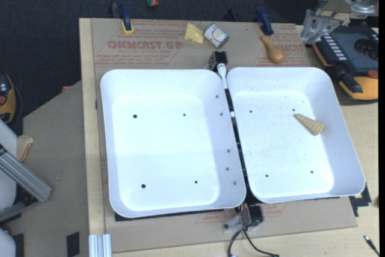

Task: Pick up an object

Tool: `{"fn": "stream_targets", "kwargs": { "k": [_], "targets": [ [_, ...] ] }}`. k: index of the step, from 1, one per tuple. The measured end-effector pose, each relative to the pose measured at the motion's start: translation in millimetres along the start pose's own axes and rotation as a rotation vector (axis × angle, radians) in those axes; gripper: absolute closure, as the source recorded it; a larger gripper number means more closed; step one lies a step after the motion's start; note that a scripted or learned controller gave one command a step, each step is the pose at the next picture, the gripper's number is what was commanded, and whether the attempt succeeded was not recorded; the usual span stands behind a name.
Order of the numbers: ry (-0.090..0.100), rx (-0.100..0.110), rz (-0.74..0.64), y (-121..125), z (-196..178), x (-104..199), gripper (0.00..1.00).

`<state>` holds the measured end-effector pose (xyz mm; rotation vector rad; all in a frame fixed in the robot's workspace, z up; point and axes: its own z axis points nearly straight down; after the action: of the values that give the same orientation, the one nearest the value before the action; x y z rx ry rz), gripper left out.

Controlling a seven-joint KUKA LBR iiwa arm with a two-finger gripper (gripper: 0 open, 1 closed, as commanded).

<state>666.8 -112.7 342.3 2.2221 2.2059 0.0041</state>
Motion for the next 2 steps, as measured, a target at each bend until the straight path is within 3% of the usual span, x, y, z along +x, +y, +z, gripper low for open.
{"fn": "stream_targets", "kwargs": {
  "k": [1,2],
  "targets": [
    [0.007,0.017,-0.007,-21.3,54.6,20.3,1.0],
    [0.001,-0.001,-0.004,1.0,-0.5,-28.1,1.0]
  ]
}}
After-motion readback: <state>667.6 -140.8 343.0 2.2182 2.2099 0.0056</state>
